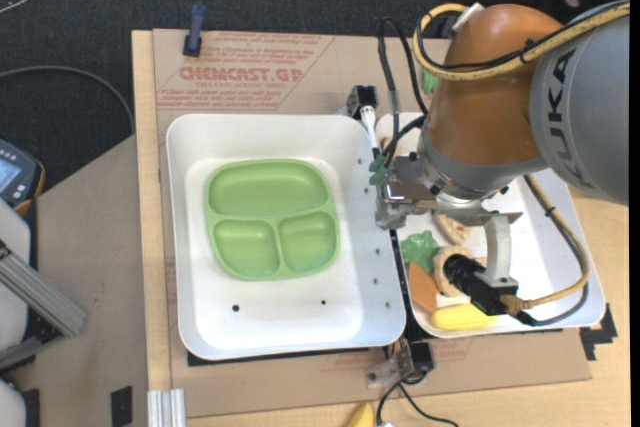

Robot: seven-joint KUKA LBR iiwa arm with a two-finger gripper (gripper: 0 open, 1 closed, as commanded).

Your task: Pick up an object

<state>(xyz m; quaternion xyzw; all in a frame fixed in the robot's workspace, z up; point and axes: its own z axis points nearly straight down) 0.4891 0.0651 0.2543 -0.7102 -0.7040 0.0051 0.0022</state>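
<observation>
Grey KUKA arm (520, 105) covers the right white bin (575, 245); its gripper (440, 220) state I cannot tell; green divided plastic plate (271, 217) lies left.

A light green divided plate (271, 218) lies in the white left bin (190, 215). At the right bin's (570, 245) six o'clock sit a yellow piece (459, 318), an orange one (423, 291), and a green, possibly leafy, one (420, 244).

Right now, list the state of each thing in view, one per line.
Green divided plastic tray: upright, flat in the left white bin.
Yellow banana-shaped toy: lying in the right white bin.
Orange wedge-shaped piece: lying beside it.
Claw: hidden under the wrist.
</observation>
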